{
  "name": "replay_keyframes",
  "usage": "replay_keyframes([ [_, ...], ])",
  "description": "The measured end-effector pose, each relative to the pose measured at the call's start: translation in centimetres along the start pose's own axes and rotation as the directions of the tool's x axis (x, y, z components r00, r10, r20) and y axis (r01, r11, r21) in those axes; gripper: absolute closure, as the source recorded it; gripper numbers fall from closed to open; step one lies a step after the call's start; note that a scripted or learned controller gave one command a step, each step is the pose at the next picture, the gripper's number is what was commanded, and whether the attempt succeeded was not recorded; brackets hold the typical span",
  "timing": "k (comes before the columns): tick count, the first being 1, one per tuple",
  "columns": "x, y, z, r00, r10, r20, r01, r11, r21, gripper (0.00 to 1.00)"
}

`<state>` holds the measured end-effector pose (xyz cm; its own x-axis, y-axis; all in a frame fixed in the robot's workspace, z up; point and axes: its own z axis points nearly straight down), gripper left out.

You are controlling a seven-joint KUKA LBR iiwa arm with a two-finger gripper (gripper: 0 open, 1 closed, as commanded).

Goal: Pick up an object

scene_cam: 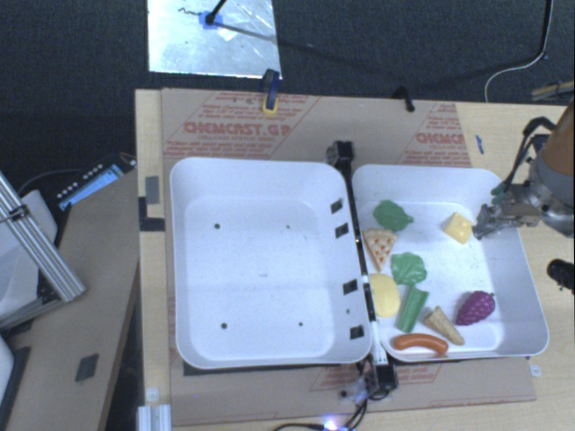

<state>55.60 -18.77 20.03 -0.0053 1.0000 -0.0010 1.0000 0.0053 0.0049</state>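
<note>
A dark carpet [72, 52] covers the floor around a light wooden bench [117, 330]. A brown printed cardboard sheet [238, 124] lies on the bench top. On the carpet behind it lies a shiny silver sheet [211, 25]. A white cable [526, 52] loops at upper right. Metal rails [31, 241] stand at the left.

All the plastic toy food [409, 285] sits in the right-hand shallow bin [521, 285], right beside the left-hand shallow bin [260, 259].
</note>
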Motion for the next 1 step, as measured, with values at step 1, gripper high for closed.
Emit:
replay_keyframes([
  [1,3.47,2.95,-21.50,1.000,-0.004,0.004,0.004,1.000,-0.018,1.00],
])
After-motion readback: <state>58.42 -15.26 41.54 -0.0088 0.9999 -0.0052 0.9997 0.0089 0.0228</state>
